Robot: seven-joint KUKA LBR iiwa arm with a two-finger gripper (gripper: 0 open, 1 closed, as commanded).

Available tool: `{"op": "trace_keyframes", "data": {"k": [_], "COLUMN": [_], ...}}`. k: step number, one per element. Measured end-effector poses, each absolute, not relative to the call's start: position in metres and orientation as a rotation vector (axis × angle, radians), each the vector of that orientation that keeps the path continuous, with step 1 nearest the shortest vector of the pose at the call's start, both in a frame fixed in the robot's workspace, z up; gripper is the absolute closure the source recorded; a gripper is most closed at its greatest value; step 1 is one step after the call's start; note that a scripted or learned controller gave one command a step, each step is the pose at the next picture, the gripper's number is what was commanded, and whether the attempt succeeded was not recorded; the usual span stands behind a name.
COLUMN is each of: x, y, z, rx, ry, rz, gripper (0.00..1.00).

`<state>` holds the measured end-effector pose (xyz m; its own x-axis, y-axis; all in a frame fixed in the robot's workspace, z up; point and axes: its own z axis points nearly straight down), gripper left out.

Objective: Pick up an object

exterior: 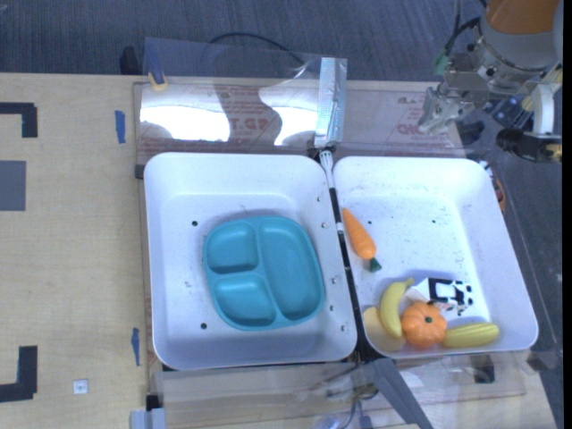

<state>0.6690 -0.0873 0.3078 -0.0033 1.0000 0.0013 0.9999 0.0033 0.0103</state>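
Observation:
The right bin (465,181) holds an orange carrot (358,235) near its left wall. Clustered at its front are a yellow banana (391,307), an orange pumpkin-like fruit (423,324), a long yellow piece (471,334) and a small black-and-white item (447,291). My gripper (438,114) hangs above the bench just beyond the right bin's far edge, well away from all of these. It looks open, with nothing between its fingers.
A teal divided plate (264,271) lies in the left bin (170,239). A shiny metal sheet (232,105) and an upright metal bar (329,105) stand behind the left bin. Cables hang by the arm at the top right.

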Motion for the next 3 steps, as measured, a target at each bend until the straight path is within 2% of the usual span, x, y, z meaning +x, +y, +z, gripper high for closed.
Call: {"op": "trace_keyframes", "data": {"k": [1,2,3], "x": [0.667,0.667,0.667], "y": [0.009,-0.073,-0.019], "z": [0.311,0.351,0.334], "rx": [2.412,2.443,2.578], "ry": [2.011,1.965,1.802], "rz": [0.006,0.004,-0.005], "gripper": [1.0,1.0,1.0]}}
